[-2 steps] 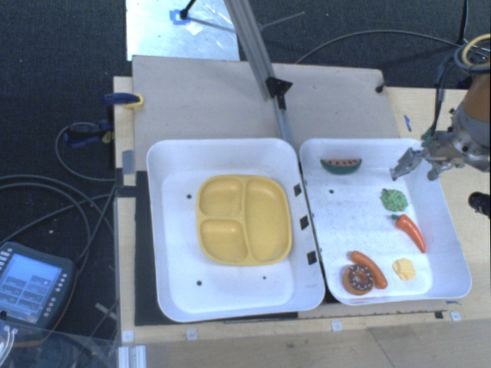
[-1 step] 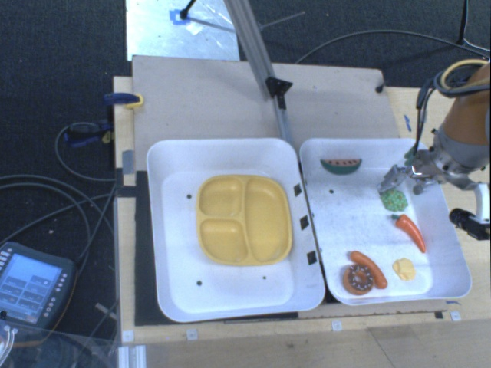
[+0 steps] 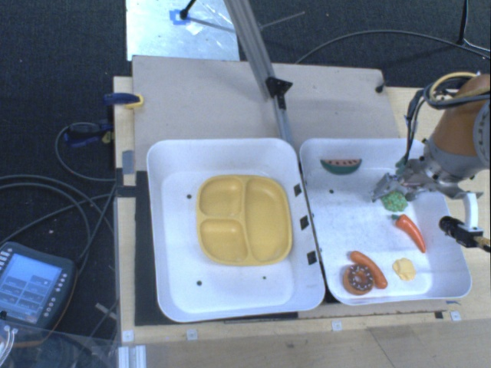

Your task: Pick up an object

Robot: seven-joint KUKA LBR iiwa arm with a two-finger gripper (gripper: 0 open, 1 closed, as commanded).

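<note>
The right bin (image 3: pixel 337 221) holds several toy foods. A green broccoli piece (image 3: pixel 395 203) lies near the bin's right side, and my gripper (image 3: pixel 393 187) hangs right above it, touching or almost touching its top. An orange carrot (image 3: pixel 411 232) lies just below and to the right of the broccoli. A watermelon slice (image 3: pixel 341 165) rests at the bin's back. A red sausage (image 3: pixel 369 267), a brown donut (image 3: pixel 357 281) and a small yellow piece (image 3: pixel 403 269) sit near the front edge.
The left bin (image 3: pixel 173 228) carries a yellow divided plate (image 3: pixel 244 219). A slanted metal pole (image 3: pixel 257 48) runs down to the gap between the bins. The arm's orange band (image 3: pixel 460 125) stands over the right bin's far right rim.
</note>
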